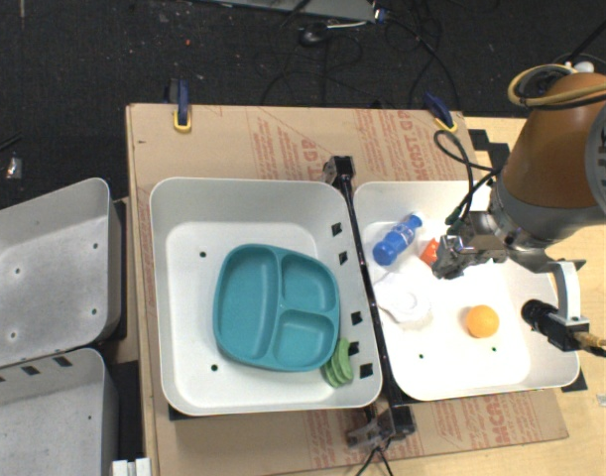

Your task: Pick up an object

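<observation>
The gripper (449, 262) hangs over the right bin (541, 365), by the bottle (396, 240); I cannot tell its state. The ball (482, 321) sits near it, alone. It looks light, smooth and rolly, so squeeze its middle.

Tray (276, 307) in left bin (174, 365); ball (481, 321) in right bin (541, 365)

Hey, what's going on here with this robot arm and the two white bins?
A grey and orange robot arm reaches in over the right bin, its tool low near a small orange-red object and a blue bottle. An orange ball and a white cup-like item lie nearby. The left bin holds a teal divided plate with a green item beside it. Nothing looks lifted yet.
</observation>
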You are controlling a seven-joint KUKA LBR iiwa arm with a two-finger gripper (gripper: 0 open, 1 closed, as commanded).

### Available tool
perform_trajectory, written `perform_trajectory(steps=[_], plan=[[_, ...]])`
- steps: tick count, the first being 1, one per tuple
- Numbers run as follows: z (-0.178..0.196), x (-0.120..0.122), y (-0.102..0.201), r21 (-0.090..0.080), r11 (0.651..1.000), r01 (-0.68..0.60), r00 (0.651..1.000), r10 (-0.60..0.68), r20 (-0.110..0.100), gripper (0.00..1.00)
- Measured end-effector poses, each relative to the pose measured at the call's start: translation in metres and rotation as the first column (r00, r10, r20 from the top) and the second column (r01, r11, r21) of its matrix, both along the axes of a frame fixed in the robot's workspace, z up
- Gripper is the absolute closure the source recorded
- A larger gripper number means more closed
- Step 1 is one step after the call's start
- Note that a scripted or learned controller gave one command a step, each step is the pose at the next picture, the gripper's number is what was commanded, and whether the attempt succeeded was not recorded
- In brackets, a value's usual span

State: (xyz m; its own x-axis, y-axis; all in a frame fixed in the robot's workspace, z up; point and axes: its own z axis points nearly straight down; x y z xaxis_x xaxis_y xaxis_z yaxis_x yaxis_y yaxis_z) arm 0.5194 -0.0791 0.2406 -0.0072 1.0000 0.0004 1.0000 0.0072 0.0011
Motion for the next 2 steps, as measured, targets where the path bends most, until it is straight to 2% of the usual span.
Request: perform_trajectory(steps=[2], plan=[[-0.010,0.025,0.108,0.001,1.000,-0.001,1.000,0.001,0.000,1.00]])
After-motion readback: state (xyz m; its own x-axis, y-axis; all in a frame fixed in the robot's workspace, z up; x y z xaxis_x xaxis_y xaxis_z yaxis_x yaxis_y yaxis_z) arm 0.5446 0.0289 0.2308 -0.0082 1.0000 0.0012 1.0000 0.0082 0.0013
